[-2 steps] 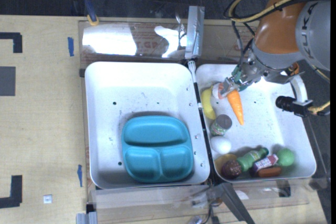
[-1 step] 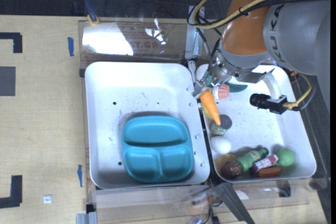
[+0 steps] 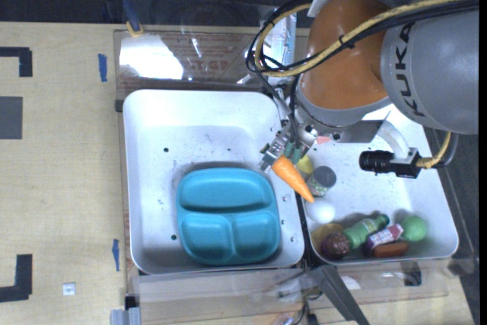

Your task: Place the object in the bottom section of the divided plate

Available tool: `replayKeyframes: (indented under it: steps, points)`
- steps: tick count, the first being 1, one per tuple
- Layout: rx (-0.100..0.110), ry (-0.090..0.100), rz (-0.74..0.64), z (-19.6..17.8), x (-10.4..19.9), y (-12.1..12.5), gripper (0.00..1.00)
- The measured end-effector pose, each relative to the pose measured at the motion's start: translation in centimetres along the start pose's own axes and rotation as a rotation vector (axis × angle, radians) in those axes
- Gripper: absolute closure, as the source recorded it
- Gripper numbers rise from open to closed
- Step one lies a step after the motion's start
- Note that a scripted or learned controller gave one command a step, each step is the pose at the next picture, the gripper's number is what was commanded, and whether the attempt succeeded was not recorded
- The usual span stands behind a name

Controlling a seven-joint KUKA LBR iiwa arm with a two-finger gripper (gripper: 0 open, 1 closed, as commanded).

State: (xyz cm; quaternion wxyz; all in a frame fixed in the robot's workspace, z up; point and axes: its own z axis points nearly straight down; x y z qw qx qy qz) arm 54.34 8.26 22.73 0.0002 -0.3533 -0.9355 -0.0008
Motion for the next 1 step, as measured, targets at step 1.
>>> replayKeyframes:
  steps: [1]
  points:
    - [0.002, 0.001, 0.002, 0.08, -0.06, -0.1, 0.0]
